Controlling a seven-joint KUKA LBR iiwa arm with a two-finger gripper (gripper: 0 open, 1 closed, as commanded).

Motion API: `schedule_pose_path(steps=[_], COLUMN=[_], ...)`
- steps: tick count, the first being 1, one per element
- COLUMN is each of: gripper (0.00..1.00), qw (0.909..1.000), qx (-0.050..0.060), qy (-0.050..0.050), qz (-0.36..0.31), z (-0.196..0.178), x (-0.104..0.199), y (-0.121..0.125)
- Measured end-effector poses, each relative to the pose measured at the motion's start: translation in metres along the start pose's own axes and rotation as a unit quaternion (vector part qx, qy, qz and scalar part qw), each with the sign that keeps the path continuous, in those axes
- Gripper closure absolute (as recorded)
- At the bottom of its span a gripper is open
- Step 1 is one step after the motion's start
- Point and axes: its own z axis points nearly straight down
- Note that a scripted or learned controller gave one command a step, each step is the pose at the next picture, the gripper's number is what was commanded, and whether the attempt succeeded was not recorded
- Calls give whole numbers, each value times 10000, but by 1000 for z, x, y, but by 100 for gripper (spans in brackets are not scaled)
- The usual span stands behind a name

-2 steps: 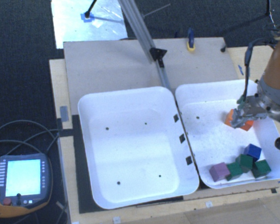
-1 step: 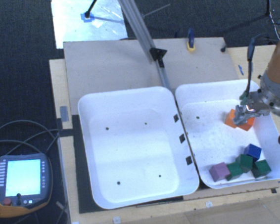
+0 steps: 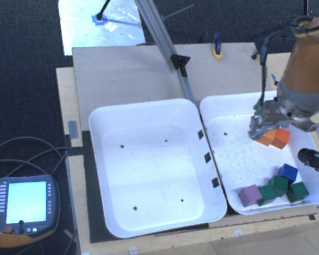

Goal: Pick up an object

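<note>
Dark carpet surrounds a tan bench (image 3: 126,76) seen from above at a slant, w/ two shallow white bins side by side. Left bin (image 3: 104,169) sits at centre; right bin (image 3: 225,162) touches it along one shared edge, toward 3 o'clock. Grey arm (image 3: 309,69) w/ an orange band comes in from 3 o'clock, its gripper (image 3: 264,125) low over the upper part of the right bin. Gripper sits right on top of an orange block (image 3: 277,137), which pokes out from under it toward 5 o'clock; whether the block is actually between the fingers can't be told, nor whether they are apart or together. Near the right bin's 5 o'clock corner lies a tight cluster: pink block (image 3: 249,195), two green blocks (image 3: 279,185) touching it, a third green one at the far end, and a blue block (image 3: 288,172) just at 12 o'clock of them. Cluster is well apart from the gripper. Outside the bins, at 9 o'clock on the carpet, a control pendant (image 3: 22,209) w/ a lit screen and looping cables. Slanted metal pole (image 3: 161,33) crosses the bench from 12 o'clock.
</note>
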Motion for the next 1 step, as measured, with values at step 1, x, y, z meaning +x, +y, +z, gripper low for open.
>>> schedule_pose_path(steps=[1], gripper=[100], qw=[10000], qx=[1], qy=[5], qz=[-8], z=[-7], x=[52], y=[13])
